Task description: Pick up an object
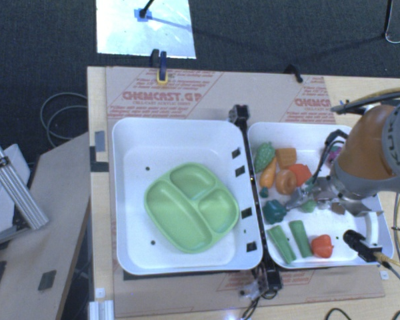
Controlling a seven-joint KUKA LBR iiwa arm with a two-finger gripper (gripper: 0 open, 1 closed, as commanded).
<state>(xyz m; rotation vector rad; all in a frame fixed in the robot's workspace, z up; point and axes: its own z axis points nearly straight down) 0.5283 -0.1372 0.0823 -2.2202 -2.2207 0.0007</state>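
- i see the arm [377,149] reaching in over the right bin [380,242], its gripper [305,195] low among the toys.
- i cannot tell how the pincer stands.
- it sits between an orange-red piece [299,177] and a dark teal piece [275,211], near both.
- the left bin [137,145] holds a green divided plate [191,207].

Bright, even overhead light, soft shadows inside the white bins [187,129], slight overall blur, coarse grain.
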